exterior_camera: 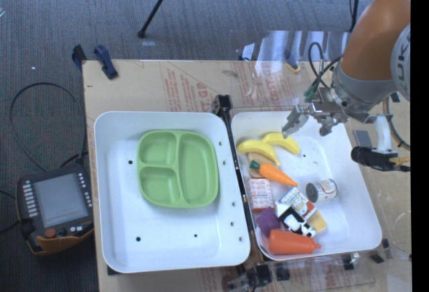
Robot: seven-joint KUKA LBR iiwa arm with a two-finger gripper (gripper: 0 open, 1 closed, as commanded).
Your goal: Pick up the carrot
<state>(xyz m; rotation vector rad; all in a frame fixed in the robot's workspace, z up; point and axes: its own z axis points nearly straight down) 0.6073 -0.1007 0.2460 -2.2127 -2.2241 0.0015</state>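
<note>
Jaws hang above the bananas (269, 144) (carrot (273, 173) lies nearer, apart).

The grey arm (365, 83) with its orange band (377, 33) is reaching in from the right, its end effector (310, 122) hanging low with fingers spread apart, gripping nothing.

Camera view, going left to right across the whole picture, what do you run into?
Teach pendant on the floor → green divided plate in the left bin → carrot → small can → gripper
</note>
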